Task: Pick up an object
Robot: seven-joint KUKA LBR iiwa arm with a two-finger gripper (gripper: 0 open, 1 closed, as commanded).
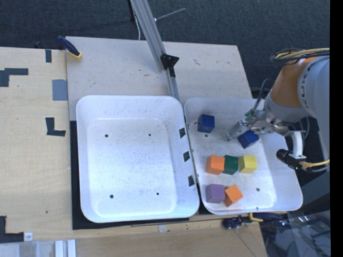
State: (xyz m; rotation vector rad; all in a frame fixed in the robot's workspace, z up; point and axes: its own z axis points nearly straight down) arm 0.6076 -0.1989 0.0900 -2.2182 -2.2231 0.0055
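Observation:
My gripper (pixel 242 133) hangs over the upper right part of the right bin (pixel 268 197), reaching in from the right. A dark blue cube (pixel 248 139) lies right at its tip, touching or just under it. A second blue cube (pixel 206 123) sits to the left, apart from the gripper. Below them an orange cube (pixel 215 164), a green cube (pixel 231 164) and a yellow cube (pixel 247 163) stand in a row. Near the bin's front lie a purple cube (pixel 215 193) and a smaller orange cube (pixel 233 195), side by side.
The left bin (pixel 86 111) stands beside the right one, their rims meeting at the middle. A slanted metal bar (pixel 153 33) runs down from the top to the bins' shared edge. The grey arm with its orange band (pixel 286 84) and cables fills the right side.

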